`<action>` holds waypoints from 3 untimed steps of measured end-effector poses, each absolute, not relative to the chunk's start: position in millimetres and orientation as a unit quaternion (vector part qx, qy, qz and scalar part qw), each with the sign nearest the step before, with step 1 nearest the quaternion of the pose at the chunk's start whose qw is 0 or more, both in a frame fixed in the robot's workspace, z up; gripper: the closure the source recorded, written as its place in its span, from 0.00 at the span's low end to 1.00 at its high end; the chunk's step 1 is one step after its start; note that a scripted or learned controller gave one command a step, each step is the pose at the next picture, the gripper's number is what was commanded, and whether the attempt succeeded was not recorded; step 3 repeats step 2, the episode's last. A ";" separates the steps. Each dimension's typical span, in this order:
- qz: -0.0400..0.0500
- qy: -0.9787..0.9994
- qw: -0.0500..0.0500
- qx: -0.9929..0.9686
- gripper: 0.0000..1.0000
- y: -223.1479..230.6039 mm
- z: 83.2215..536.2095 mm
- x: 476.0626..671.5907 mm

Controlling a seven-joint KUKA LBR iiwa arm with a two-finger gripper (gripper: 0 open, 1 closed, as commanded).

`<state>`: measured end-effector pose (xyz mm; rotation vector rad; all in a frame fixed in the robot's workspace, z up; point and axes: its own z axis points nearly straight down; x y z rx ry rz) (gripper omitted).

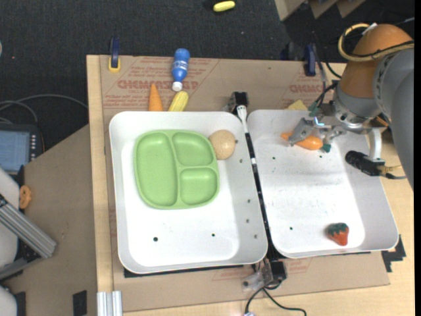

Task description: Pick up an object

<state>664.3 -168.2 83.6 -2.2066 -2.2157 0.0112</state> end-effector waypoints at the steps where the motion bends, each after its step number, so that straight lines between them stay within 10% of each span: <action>1: 0.006 -0.709 0.008 -0.705 1.00 -168.3 92.8 663.0; 3: 0.001 -0.709 0.002 -0.705 1.00 -103.8 156.7 657.7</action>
